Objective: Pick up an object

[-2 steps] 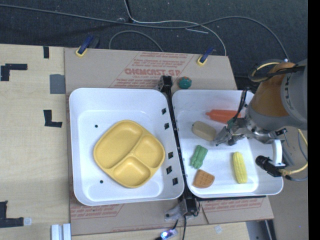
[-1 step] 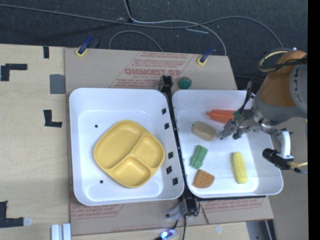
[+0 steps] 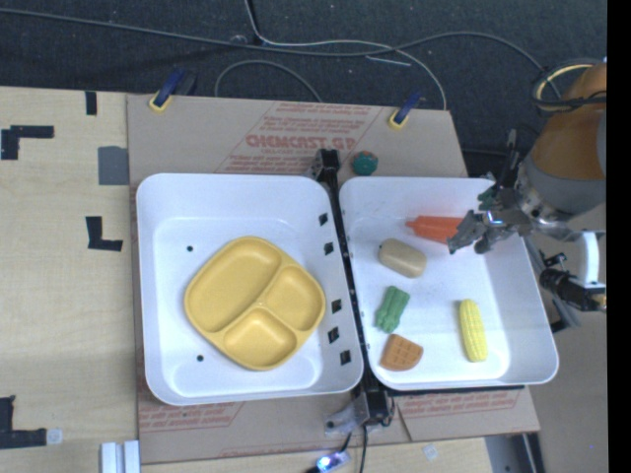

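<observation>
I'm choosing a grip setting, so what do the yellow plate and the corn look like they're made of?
Yellow plate: probably moulded plastic, matte, with smooth rounded compartments and even colour. Corn: likely toy plastic or rubber, uniform yellow and slightly glossy; which one is unclear.

Grey arm (image 3: 564,170), orange band (image 3: 582,87)

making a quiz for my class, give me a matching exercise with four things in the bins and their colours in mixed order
Things:
1. divided plate in the left bin
2. corn cob
3. carrot by the gripper
4. ridged vegetable

Colours:
A. green
B. orange
C. yellow, one piece in a bin of several
D. yellow, alone in its bin

Pairs: 1-D, 2-C, 3-B, 4-A
</observation>
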Robot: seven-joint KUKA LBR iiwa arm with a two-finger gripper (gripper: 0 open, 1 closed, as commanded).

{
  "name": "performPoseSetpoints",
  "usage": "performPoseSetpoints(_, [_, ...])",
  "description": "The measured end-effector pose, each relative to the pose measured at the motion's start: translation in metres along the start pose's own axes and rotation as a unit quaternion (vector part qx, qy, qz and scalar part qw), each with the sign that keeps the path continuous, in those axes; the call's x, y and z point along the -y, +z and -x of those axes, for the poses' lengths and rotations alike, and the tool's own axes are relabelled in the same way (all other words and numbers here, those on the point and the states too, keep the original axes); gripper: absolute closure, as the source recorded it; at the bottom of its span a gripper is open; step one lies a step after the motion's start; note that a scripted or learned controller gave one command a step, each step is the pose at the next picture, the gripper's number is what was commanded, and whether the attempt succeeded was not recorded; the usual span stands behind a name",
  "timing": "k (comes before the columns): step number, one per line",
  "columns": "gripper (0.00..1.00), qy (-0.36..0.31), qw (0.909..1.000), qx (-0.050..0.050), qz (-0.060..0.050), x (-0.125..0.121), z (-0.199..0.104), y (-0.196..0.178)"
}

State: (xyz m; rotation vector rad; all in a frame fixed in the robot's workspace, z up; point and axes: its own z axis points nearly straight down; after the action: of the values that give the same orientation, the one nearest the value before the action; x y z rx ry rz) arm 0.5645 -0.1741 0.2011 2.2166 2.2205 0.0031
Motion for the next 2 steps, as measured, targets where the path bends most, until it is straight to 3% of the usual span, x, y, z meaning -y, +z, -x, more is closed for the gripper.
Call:
performPoseSetpoints(1, [1.00,0.000,1.0000,0.000,0.000,-0.011,0.004,-0.054])
performPoseSetpoints(2, [1.00,-0.002,1.0000,-0.001,-0.003,-0.022,-0.049,-0.040])
